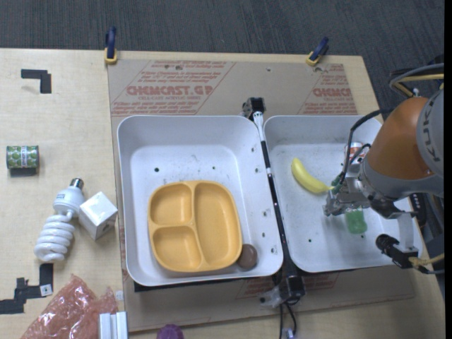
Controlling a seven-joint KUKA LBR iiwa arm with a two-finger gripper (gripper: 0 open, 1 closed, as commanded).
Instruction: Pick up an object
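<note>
A yellow banana (308,177) lies in the right bin (311,249), near its upper middle. A small green object (355,222) rests on the bin floor further right. My gripper (337,205) hangs low over the bin between them, just right of the banana's lower end and at the green object's upper left edge. The arm's orange band and grey wrist (402,154) loom above it and hide part of the bin's right side. In the left bin (141,154) sits a yellow divided plate (194,224), with a small brown round object (248,257) at its lower right corner.
A black divider (267,162) runs between the two bins. On the bench at the left lie a white spiral bulb (58,226), a white cube (98,215), a green can (22,158) and a pink mesh bag (67,309). Cables (402,253) trail by the right bin's lower right corner.
</note>
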